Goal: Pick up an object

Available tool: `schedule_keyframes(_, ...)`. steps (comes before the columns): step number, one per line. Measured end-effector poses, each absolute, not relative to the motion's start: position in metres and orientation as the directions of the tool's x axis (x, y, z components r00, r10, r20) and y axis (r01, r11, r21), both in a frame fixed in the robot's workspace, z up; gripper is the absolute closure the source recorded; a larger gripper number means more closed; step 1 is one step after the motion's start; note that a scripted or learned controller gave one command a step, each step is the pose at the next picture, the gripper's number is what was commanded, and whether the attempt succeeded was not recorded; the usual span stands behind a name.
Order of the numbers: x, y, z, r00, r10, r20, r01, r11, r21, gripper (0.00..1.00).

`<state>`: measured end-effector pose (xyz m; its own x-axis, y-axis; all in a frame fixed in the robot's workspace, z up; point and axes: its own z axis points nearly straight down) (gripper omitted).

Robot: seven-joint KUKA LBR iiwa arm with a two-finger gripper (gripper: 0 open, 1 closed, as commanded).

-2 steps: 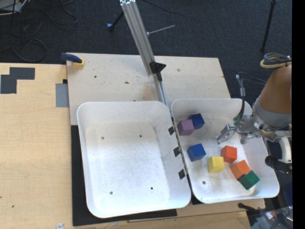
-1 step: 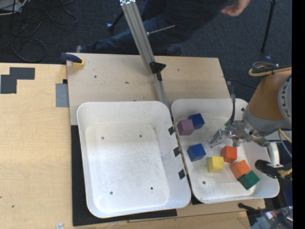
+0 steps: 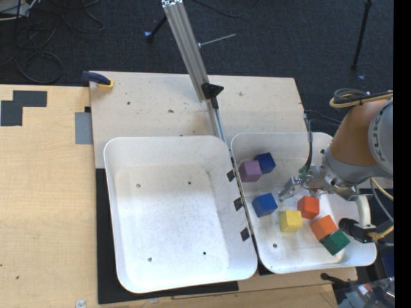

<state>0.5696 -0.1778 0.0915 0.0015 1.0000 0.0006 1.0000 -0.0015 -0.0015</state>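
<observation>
Several small blocks lie in the right bin (image 3: 276,262): a purple block (image 3: 250,169) touching a blue block (image 3: 264,162) near the back, another blue block (image 3: 264,204) at the left, a yellow block (image 3: 290,221), a red block (image 3: 309,206), an orange block (image 3: 323,226) and a green block (image 3: 335,242) toward the front right. My gripper (image 3: 290,189) hangs low over the bin's middle, between the lower blue block and the red block. Its fingers are spread, with nothing between them.
The left bin (image 3: 122,165) sits beside the right one, with black clips along the shared wall. A slanted aluminium post (image 3: 191,50) rises behind the bins. A blue-and-yellow clamp (image 3: 97,79) lies at the bench's back left corner. Cables trail at the right.
</observation>
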Motion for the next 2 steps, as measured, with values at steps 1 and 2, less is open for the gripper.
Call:
schedule_keyframes(1,0.569,-0.178,0.102,0.005,1.000,0.002,1.000,-0.005,-0.002,1.00)
schedule_keyframes(2,0.562,-0.173,0.154,-0.001,1.000,0.000,1.000,0.001,0.002,1.00)
